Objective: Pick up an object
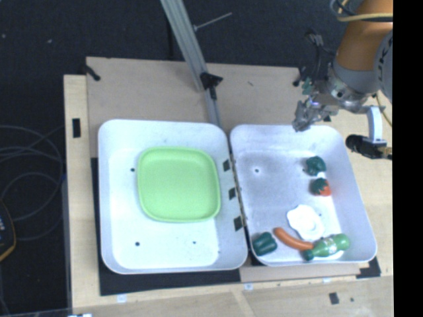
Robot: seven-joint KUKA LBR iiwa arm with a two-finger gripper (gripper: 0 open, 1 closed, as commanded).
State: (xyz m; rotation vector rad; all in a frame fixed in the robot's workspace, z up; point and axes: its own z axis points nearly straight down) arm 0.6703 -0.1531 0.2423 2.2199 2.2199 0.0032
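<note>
Nothing was lifted yet: the pincer [305, 121] hung over the right bin's [277, 144] far rim, its opening impossible to tell, toys untouched below.

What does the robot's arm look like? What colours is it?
The arm is grey with a rounded orange band above the wrist. Looped cables sit on top of it. At its end is a small dark metal pincer, with thin wires and small fittings around the wrist.

Even overhead light, soft focus throughout, dark surroundings, faint shadows.
</note>
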